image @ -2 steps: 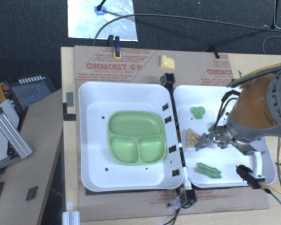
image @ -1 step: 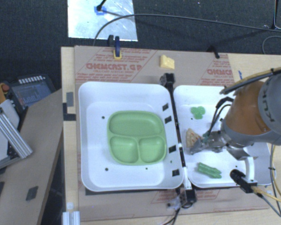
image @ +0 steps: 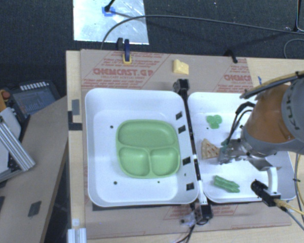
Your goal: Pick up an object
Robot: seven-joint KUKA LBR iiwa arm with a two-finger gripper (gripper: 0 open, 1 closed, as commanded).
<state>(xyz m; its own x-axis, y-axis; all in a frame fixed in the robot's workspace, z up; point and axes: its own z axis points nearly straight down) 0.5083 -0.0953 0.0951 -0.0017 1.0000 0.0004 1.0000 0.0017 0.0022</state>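
- Gripper (image: 226, 154) sat low in right bin (image: 202, 105), beside tan wedge (image: 209, 148) — grip state: can't tell.
- Green plate (image: 144, 148) lay in left bin (image: 99, 135).

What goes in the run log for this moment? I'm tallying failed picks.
gripper: over right bin, beside tan wedge | fingers: cannot tell | green plate: left bin

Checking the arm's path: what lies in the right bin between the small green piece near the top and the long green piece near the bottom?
In the camera view, the tan wedge lies between the small green piece and the long green piece, with bare white bin floor around it.
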